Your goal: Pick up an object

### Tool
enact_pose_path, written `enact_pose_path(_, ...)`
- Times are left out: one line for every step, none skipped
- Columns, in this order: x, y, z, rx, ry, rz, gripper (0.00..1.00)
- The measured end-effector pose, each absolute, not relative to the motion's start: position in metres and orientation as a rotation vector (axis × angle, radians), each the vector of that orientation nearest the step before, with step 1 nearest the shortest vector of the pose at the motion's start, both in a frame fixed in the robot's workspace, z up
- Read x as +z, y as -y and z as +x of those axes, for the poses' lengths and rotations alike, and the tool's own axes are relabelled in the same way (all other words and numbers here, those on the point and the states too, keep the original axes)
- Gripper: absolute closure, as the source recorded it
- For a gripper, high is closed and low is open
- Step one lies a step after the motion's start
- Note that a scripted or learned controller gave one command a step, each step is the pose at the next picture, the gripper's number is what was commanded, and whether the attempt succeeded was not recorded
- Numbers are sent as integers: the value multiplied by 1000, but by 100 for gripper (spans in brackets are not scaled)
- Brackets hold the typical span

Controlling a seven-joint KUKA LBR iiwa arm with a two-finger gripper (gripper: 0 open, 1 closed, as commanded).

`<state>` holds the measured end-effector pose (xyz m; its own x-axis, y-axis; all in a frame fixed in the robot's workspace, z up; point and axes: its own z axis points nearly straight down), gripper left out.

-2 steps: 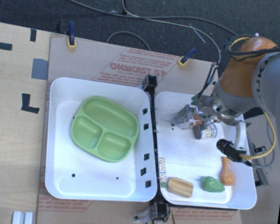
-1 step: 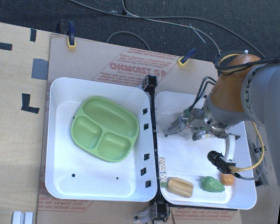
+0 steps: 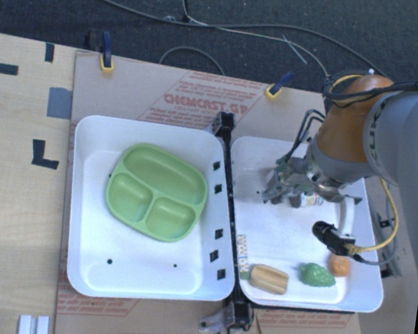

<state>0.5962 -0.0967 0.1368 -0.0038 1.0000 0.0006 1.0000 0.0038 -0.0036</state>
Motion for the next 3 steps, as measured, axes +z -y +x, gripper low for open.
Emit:
enact_pose_path(193, 92, 589, -4, 2225, -2220, 100)
enact_pose_path(213, 91, 589, -2, 2224, -2220, 100)
enact_pose_path(219, 48, 602, -1, 2227, -2214, 100)
